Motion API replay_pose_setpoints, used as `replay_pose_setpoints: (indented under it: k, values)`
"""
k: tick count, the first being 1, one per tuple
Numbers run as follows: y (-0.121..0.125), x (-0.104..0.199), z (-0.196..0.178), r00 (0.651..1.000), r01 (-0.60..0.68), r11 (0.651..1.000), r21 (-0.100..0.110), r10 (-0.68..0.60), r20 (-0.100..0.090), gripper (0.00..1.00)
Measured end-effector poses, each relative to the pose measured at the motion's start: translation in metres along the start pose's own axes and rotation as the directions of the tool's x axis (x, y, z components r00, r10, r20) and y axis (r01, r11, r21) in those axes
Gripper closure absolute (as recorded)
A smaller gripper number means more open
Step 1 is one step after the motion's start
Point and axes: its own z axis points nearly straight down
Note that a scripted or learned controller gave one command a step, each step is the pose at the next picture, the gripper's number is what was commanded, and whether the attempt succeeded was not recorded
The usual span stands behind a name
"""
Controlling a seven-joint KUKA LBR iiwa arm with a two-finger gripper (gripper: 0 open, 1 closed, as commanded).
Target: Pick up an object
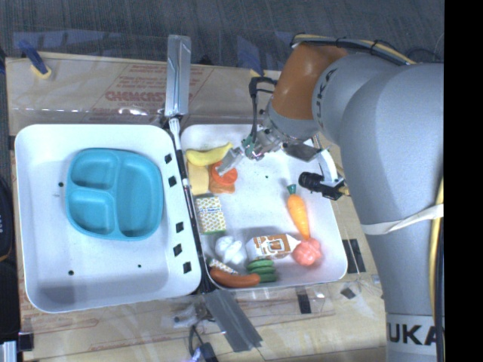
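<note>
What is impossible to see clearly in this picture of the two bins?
- Pincer: too small and blurred in the camera view to tell how it stands against the orange-red toy under it.
- Small box: its label print is too small to read.
- White item: its shape is unclear, crowded by the carton and sausage.
- Bench lettering: blurred under the glare.

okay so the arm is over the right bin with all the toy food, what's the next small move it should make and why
Probably a short, straight descent. The end effector sits at the right bin's upper left corner, just above the small orange toy beside the banana. Nothing is visibly between its fingers, so lowering onto that toy seems the nearest pick.
</note>
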Motion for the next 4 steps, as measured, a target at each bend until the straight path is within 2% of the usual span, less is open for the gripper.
replay_pose_setpoints:
  k: [1, 2, 3, 4]
  values:
    - [-0.003, -0.008, -0.032, 0.967, 0.256, 0.967, -0.002, -0.256, 0.004, 0.00]
    - [-0.006, 0.038, 0.009, 0.907, 0.421, 0.907, -0.001, -0.421, 0.001, 0.00]
    - [-0.005, 0.037, -0.002, 0.906, 0.423, 0.906, -0.001, -0.423, 0.004, 1.00]
    - [0.024, 0.064, -0.093, 0.966, 0.258, 0.966, -0.003, -0.258, 0.004, 1.00]
